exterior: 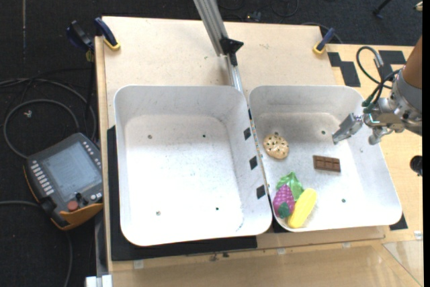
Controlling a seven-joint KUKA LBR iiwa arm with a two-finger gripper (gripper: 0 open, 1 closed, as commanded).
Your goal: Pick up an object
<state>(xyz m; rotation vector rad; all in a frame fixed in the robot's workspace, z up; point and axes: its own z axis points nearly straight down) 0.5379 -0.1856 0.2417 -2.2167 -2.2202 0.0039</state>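
Two white bins sit side by side. The right bin [376,208] holds four objects: one cookie [275,145], one chocolate bar [326,163], one purple grape bunch [285,197], one yellow corn [303,207]. The gripper [360,129] hovers at its right edge, jaws parted, holding nothing.

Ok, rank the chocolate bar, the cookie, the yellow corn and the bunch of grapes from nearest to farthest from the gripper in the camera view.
Measured from the gripper, at the right bin's right side:
1. Chocolate bar, just below and left of it.
2. Cookie, further left, near the divider between the bins.
3. Yellow corn, at the bin's front edge.
4. Bunch of grapes, beside the corn on its left; these two are close.
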